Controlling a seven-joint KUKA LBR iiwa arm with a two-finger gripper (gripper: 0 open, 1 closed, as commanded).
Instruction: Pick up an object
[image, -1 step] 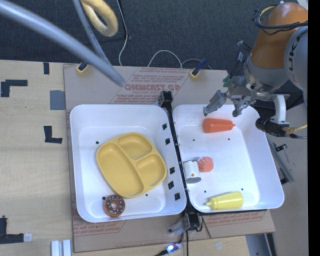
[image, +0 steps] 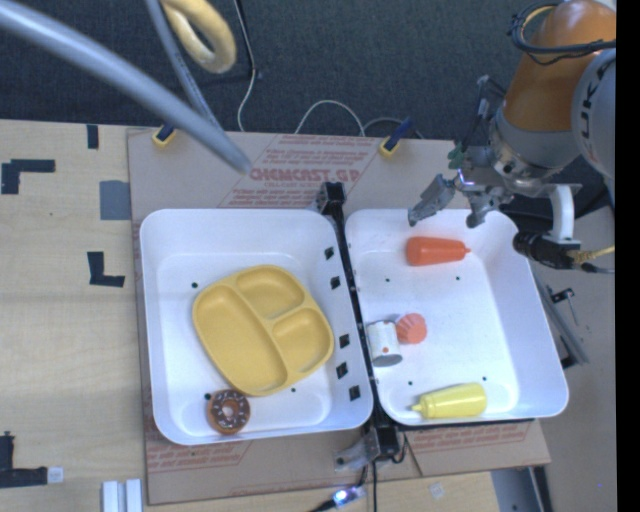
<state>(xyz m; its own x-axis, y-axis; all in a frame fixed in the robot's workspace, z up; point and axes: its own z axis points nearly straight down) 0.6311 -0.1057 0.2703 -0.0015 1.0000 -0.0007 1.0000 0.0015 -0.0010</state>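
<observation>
Gripper (image: 452, 207) hangs open, empty, just above the orange carrot (image: 436, 251)

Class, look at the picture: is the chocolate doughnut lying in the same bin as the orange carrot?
No: the doughnut lies in the left bin beside the yellow tray, while the carrot is in the right bin.

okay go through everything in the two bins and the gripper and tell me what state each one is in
Gripper: open, holding nothing, above the right bin's far edge.
Carrot: lying on its side, right bin.
Mustard bottle: lying on its side, right bin.
Cup: tipped over by the divider.
Yellow tray: flat, compartments up, left bin.
Donut: lying flat, left bin.
</observation>
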